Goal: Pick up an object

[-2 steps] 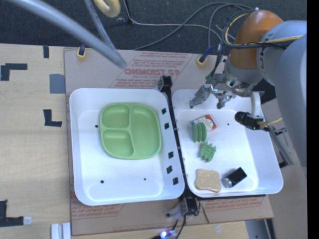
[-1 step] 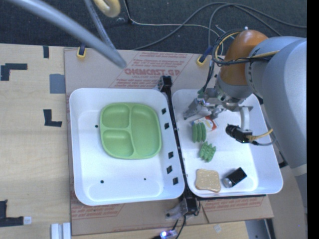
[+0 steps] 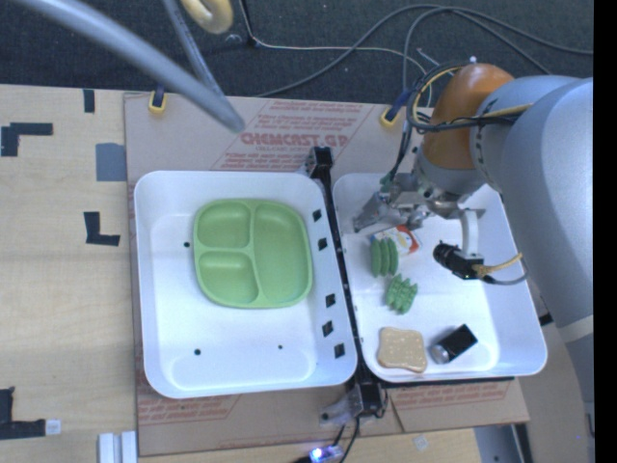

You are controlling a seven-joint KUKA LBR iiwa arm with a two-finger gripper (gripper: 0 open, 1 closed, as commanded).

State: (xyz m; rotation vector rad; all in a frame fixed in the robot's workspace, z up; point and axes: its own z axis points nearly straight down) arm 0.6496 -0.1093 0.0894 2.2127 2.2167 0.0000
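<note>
The claw (image 3: 400, 212) sits low over the far left part of the right bin (image 3: 516, 350), its metal fingers pointing left toward the divider (image 3: 333, 258) between the two bins. Something small, orange and white (image 3: 413, 241), lies just under and beside it, but whether the claw is spread or closed, or has that piece between its fingers, I cannot tell.

Just near of it lies a ribbed green piece (image 3: 385, 256), with a leafy green piece (image 3: 400, 293) nearer still. At the near edge are a slice of toast (image 3: 401, 348) and a small black and silver object (image 3: 453, 343). The left bin (image 3: 154, 287) holds a green divided plate (image 3: 254, 254).

To do this well, the claw should probably settle on one piece, centre over it, and close across its narrow side. The ribbed green piece lies close, so it could get nudged.

The wrist and its cables cover much of the bin's far end. A blurred grey pole (image 3: 116, 41) crosses the far left.
</note>
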